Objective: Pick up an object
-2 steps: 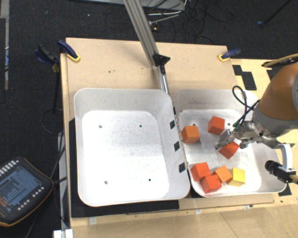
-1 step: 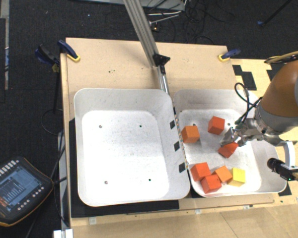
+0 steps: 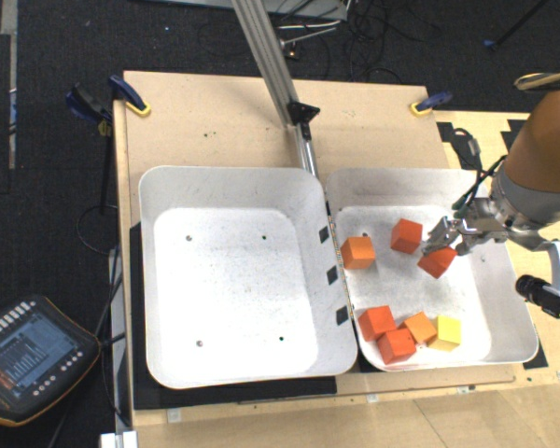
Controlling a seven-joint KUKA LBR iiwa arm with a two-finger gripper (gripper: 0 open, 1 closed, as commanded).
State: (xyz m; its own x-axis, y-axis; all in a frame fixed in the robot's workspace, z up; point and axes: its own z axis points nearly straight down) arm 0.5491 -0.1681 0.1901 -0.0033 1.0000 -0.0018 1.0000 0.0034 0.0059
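End effector (image 3: 445,244) in right bin (image 3: 504,343), red cube (image 3: 436,262) at its tip

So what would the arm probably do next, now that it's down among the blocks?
Probably lift straight up a little. The tool sits right at a red block in the right bin, and that block looks tilted, as if partly raised. I can't tell how firmly it's held, so a slow rise away from the other blocks would show that.

One fixed camera looks down aslant on both bins (image 3: 233,180).
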